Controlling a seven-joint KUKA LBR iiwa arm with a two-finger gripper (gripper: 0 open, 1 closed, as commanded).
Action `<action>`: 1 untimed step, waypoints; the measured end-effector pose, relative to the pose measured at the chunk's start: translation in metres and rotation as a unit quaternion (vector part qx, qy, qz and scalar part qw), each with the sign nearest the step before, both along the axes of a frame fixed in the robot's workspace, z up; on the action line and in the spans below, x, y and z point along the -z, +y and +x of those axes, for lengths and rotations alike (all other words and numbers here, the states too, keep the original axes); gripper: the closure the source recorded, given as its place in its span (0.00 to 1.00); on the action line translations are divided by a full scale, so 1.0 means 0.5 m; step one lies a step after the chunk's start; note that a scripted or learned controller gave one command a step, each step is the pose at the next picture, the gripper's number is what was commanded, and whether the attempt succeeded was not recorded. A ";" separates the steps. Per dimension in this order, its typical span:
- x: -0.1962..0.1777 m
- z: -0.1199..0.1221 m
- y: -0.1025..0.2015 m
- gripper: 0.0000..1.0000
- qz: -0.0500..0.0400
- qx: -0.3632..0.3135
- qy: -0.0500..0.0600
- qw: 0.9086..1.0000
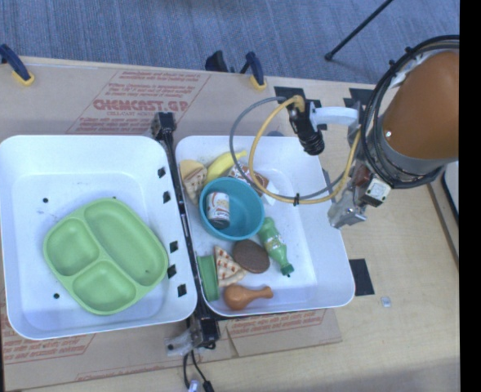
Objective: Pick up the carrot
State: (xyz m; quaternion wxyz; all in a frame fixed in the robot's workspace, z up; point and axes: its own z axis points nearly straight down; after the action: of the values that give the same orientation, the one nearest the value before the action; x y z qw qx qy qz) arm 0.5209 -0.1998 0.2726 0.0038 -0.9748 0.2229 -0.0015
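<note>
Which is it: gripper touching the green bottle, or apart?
Apart. The camera view shows a stretch of bare white floor of the bin between the gripper and the green bottle.

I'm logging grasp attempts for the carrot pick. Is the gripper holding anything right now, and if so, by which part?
Nothing is held. The gripper sits over the right bin's right rim with nothing between its fingers; the toy food lies in the bin, apart from it.

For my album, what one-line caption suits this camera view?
Robot claw poised at the right bin's edge, toy food inside; green divided plate in the left bin.
</note>
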 end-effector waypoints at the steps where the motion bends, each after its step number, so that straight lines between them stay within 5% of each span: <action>1: -0.014 -0.043 -0.017 1.00 0.002 -0.098 -0.005 0.995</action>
State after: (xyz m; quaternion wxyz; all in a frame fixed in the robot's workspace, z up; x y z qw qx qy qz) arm 0.4994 -0.2085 0.2794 0.0068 -0.9920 0.1259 -0.0059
